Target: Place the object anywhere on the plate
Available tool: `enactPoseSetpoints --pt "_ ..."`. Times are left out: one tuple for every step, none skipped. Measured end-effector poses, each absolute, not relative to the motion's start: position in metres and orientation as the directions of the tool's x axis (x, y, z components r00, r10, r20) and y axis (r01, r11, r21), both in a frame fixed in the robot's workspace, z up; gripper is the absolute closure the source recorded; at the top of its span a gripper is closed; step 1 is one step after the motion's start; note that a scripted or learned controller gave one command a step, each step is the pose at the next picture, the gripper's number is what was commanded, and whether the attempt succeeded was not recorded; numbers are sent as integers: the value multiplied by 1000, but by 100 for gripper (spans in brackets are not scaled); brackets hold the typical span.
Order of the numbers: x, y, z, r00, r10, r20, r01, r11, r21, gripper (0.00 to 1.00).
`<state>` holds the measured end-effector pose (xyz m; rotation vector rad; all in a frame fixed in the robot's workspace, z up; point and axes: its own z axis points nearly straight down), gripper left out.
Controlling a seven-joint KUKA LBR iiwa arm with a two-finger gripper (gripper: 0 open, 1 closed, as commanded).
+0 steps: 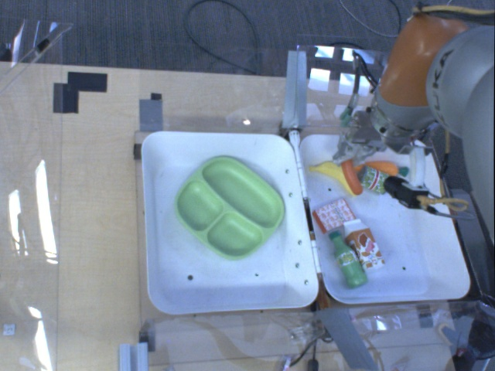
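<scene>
A green plate point(230, 205) with three compartments lies in the left white bin point(166, 284), with nothing on it. My gripper point(353, 150) hangs low over the far left part of the right bin point(433, 277). It is just above a yellow banana-shaped toy point(328, 169) and an orange toy point(352, 178). Whether it touches either one is hidden by the wrist. A small can with a red and green label point(375, 180) lies right beside them.
Nearer the front of the right bin lie a pink packet point(334, 214), a green bottle point(349, 261) and a brown carton point(367, 250). A raised divider point(303, 207) separates the two bins. The arm point(433, 60) fills the upper right.
</scene>
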<state>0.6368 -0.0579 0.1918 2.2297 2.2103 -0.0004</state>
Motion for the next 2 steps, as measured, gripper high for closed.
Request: enactPoseSetpoints --pt "613 15 181 85 996 0 996 -85 -2 100" --pt "593 75 182 -107 994 0 994 107 -1 100"
